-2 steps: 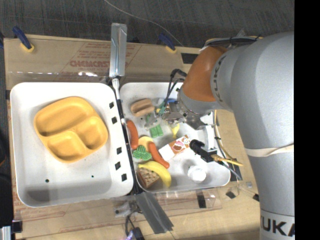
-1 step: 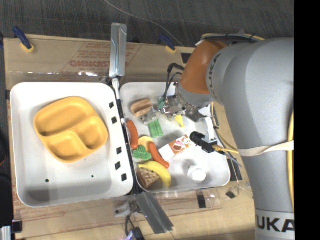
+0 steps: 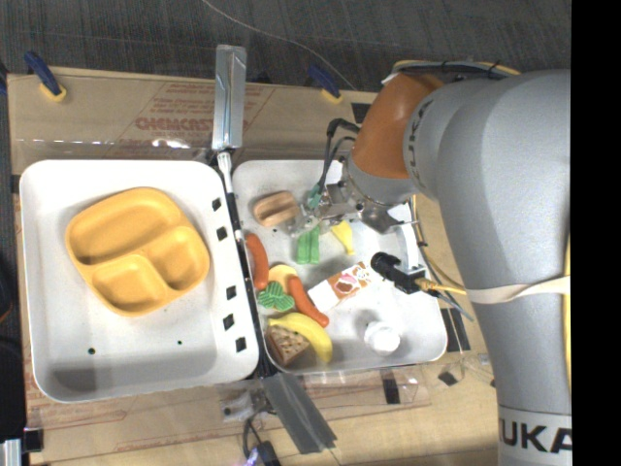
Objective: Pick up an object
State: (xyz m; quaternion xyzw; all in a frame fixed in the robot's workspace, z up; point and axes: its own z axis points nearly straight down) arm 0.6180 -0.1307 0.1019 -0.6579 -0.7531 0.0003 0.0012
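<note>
Brown cardboard (image 3: 116, 105) covers the bench under two white bins, with dark floor beyond.

Gripper (image 3: 317, 214) hangs low over the back half of the right bin (image 3: 427, 343), wrist tilted. I cannot tell whether it is spread or pressed together, and nothing is visibly held. Nearest thing is the green piece (image 3: 308, 249), just below the tip, so I take it as the likely target. Toy bun (image 3: 275, 208) lies just to one side of the tip, yellow wedge (image 3: 342, 237) to the other.

Further out:
- printed packet (image 3: 351, 282)
- red sausage (image 3: 256, 258) along the dividing wall
- green leafy piece (image 3: 276, 299)
- orange stick (image 3: 310, 307)
- banana (image 3: 312, 336) against a bread slice (image 3: 284, 344)
- white cap-like thing (image 3: 381, 337)

Left bin (image 3: 39, 357) holds a yellow divided plate (image 3: 136, 249).

Risks, my guess:
- Clutter around the tip means a descent slightly off could land on the bun or wedge, or nip two things at once.
- The green piece looks slim and smooth, so it may squirt out on closing.
- A sideways shove could push it under the wrist, where I lose sight of it.

Writing:
- "KUKA" low on the arm (image 3: 505, 183).
- Red print on the cardboard reads roughly "CHEMCAST"; the smaller lines are illegible.
- The packet's print is too small to read.
</note>
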